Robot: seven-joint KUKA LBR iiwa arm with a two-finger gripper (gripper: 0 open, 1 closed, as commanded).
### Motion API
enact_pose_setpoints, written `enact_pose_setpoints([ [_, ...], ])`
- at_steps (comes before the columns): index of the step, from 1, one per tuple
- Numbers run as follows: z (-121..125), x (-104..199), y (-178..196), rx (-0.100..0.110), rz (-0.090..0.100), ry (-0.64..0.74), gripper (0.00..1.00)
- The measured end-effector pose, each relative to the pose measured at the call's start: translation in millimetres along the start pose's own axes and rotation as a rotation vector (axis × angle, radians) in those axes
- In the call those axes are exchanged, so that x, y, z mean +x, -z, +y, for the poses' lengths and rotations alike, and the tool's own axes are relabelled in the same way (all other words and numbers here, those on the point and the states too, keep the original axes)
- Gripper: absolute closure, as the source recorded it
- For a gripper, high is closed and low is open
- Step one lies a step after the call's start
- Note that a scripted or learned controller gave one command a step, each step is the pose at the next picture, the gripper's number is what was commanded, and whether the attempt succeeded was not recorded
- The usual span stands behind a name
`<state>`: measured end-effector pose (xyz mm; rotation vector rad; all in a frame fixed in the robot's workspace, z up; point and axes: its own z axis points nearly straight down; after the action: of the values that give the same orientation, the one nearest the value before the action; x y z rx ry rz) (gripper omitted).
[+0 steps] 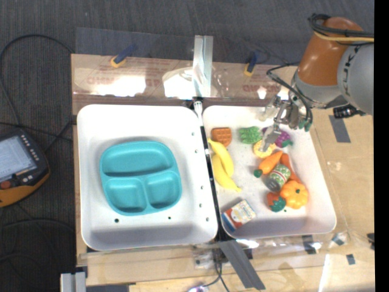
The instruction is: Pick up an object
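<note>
Two bins: side by side on the bench, left bin (91, 181) and right bin (316, 187).
Left bin: bears a teal divided tray (141, 176), three compartments, lying flat.
Right bin, left side: yellow toy banana (222, 164) along the inner wall; small orange waffle-like piece (221, 135) above it; red-and-white carton (239, 213) near the front corner.
Right bin, middle: green leafy toy (249, 134); toy carrot (271, 161); labelled can (279, 177) below it; orange pumpkin (293, 193) touching the can.
Right bin, back: purple grape toy (283, 139) and a yellow piece (265, 149), just beside each other.
Handling, judged: hollow plastic play food, light, stiff, smooth and prone to slip; best taken across the narrow middle, as on the banana or carrot.
Gripper (275, 128): low over the back cluster, tips at the yellow piece; fingers too small and cluttered to read, so apart or together cannot be told; no hold evident.
</note>
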<state>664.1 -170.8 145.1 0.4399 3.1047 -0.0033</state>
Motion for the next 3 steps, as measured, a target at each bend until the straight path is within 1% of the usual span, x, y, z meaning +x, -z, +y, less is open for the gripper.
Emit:
enact_pose_setpoints([
  [1, 13, 63, -55, 0.0, -0.005, -0.066, 0.0],
  [2, 14, 61, -43, 0.002, -0.011, -0.063, 1.0],
  [3, 14, 61, -43, 0.002, -0.011, -0.063, 0.0],
])
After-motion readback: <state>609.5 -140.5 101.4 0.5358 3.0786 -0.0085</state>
